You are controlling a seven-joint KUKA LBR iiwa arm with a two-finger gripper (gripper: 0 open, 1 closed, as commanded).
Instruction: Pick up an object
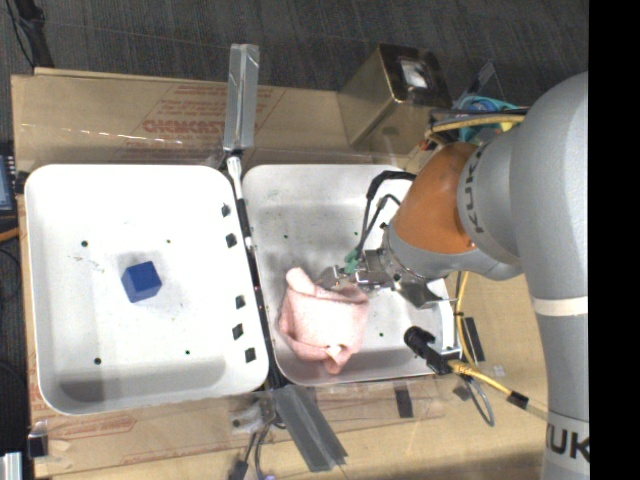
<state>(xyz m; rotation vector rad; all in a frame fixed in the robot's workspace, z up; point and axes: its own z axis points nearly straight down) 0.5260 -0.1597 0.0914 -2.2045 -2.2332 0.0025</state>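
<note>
A crumpled pink cloth (320,320) lies in the right bin (300,198), near its front left part. My gripper (350,276) is low over the cloth's upper right edge, and its metal tips look to be touching the fabric. The wrist with its orange band (435,208) hides most of the gripper. A small blue cube (141,280) sits alone in the left bin (60,208), left of its middle.
A grey divider rail (243,258) with black clips runs between the two bins. A tan box (392,93) stands behind the right bin. Cables and a black connector (425,346) hang by the right bin's front right corner.
</note>
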